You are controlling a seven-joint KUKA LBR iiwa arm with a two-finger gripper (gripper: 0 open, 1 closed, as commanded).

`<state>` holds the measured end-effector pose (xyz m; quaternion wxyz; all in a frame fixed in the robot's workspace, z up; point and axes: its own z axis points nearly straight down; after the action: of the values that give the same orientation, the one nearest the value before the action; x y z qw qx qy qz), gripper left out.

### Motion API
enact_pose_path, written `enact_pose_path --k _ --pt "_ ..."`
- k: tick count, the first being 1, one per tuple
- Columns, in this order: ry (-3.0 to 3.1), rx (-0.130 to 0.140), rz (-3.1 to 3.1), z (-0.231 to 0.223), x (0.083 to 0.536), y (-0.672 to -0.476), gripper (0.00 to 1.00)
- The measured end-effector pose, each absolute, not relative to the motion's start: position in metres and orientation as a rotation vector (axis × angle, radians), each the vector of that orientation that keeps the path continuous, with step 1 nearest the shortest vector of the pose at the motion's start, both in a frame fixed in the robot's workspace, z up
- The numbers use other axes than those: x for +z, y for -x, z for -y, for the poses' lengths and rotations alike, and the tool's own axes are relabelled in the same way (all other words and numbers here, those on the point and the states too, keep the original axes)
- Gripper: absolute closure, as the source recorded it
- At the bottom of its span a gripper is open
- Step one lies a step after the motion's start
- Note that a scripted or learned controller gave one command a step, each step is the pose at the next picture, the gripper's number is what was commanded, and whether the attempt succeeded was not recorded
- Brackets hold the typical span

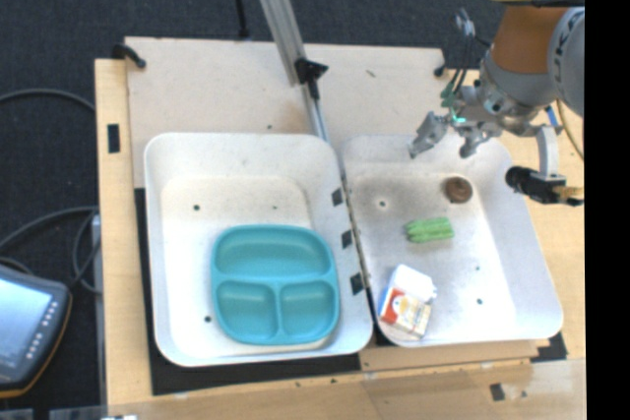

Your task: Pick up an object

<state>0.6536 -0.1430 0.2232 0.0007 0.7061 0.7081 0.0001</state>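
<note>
Grey KUKA arm w/ orange band (536, 15) comes in from upper right, wrist over the far right corner of the right-hand shallow white bin (522, 251). Two-finger gripper (448, 138) hangs at the bin's far rim, fingers spread apart, one grey finger (428, 135) angled left, the other nearer the wrist. Nothing between them; gripper holds no object.

Objects in right bin, going from gripper toward near edge:
- small round brown object (457, 189): closest to gripper, just below and slightly right of the fingertips, apart from them, no contact. Lies on bin floor near far wall.
- short green cylinder-like object (429, 230): lying on its side, further down, abt mid-bin, left of and below the brown one. Well apart from gripper.
- small white carton w/ red-orange print (407, 303): at near left corner of right bin, tilted, against the divider side. Farthest from gripper.

Left-hand shallow white bin (177, 182): holds a teal plastic divided tray w/ three compartments (276, 284), sitting toward near right part of that bin.

Bins sit side by side, touching along centre, on a pale wooden bench (217, 79). Slanted aluminium post (281, 10) rises from behind the bins.
</note>
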Motion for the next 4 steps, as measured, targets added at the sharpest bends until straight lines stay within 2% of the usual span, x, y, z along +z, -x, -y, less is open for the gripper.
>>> enact_pose_path --k 1,2,4 --pt "-2.217 -0.003 -2.226 0.117 0.21 -0.624 0.0" --pt "-2.215 0.003 -2.223 0.118 0.222 -0.626 1.0" --pt "-2.212 0.009 -2.22 0.12 0.243 -0.627 1.0"
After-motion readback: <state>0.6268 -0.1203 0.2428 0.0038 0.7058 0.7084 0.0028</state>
